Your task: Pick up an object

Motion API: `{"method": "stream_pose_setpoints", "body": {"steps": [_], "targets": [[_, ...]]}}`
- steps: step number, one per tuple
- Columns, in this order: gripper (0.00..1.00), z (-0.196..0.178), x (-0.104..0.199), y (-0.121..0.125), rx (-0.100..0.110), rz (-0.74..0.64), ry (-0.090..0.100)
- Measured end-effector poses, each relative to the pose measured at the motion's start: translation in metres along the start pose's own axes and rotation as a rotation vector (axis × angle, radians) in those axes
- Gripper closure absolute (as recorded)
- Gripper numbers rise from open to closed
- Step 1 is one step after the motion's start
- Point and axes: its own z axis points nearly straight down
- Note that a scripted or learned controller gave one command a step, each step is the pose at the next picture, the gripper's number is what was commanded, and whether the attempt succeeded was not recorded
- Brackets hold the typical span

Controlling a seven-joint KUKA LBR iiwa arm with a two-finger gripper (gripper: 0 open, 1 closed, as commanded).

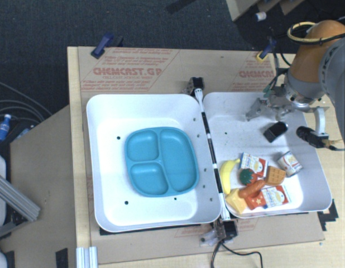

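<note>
Camera view: the grey arm's two-finger gripper [267,111] hung over the upper part of the right-hand shallow white bin [228,108], whether spread or closed I could not tell. The heap of small toy food pieces [256,186], yellow banana among them, lay well apart, down toward that bin's near edge; a blue sectioned plastic tray [160,161] sat in the left bin.

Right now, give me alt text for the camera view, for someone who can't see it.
A grey arm's end effector hovers over the right white bin, whose near end holds a banana among small food items. The left bin holds a blue divided tray.
</note>
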Motion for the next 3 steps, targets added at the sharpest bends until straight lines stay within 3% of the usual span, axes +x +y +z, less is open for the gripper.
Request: {"method": "stream_pose_setpoints", "body": {"steps": [2,3], "targets": [[0.0,0.0,-0.008,0.0,-0.002,0.0,-0.001],[0.0,0.0,0.014,0.0,0.002,-0.001,0.002]]}}
